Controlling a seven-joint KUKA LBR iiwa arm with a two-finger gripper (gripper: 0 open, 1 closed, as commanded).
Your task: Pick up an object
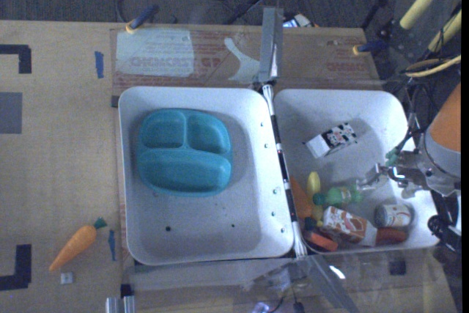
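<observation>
Over the right bin [381, 102], near its right wall, the tool [381, 174] hangs at the end of the grey arm [448, 150], which comes in from the right edge with its orange band showing above the wrist. Its metal parts point leftward, toward the middle of the bin. At this size and blur I cannot tell how it is set, and nothing can be seen caught in it.

Objects lie clustered along the bin's lower half. A green bottle [338, 196] lies just left of and below the tool, close to its tip; whether they touch I cannot tell. A small tin can [393, 215] lies just below the tool, with a red item [392, 235] beneath it near the front wall. A red-and-white carton [344, 223] lies left of the can, a yellow piece [314, 182] beside the green bottle, and an orange carrot-like piece [299, 200] against the left wall. A white box with black spots [332, 138] lies apart, up and left of the tool.

Beside it, the left bin [146, 102] holds a blue divided plate [185, 151]. A toy carrot [73, 246] lies on the table [58, 157], left of both bins.
</observation>
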